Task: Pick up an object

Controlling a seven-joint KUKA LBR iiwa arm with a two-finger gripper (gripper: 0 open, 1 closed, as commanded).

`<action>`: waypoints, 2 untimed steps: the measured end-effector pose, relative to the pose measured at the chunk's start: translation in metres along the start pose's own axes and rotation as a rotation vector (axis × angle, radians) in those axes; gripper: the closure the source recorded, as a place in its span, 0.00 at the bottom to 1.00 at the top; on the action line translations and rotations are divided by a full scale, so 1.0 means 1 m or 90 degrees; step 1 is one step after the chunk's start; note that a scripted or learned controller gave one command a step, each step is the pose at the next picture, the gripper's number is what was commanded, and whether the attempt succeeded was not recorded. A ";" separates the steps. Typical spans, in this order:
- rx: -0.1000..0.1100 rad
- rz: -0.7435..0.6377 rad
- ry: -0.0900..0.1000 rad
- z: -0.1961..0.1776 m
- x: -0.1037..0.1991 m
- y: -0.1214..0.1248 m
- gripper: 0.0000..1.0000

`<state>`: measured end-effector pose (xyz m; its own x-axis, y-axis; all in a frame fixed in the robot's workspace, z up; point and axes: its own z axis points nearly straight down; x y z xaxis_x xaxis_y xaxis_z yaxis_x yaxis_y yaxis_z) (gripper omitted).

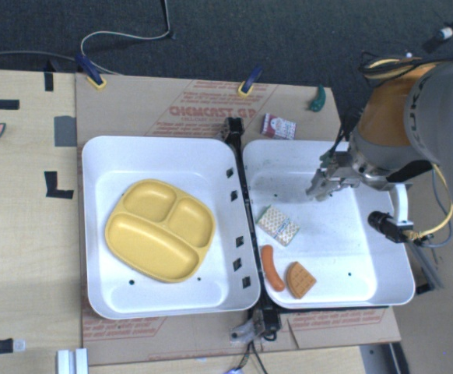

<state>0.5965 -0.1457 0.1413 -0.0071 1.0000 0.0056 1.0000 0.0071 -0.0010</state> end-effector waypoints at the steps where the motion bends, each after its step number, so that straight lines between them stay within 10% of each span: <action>1: 0.000 0.000 0.000 0.000 0.000 0.000 0.00; 2: 0.000 -0.001 0.001 -0.009 0.001 0.000 1.00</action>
<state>0.5968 -0.1444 0.1504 -0.0086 0.9999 0.0078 1.0000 0.0086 -0.0015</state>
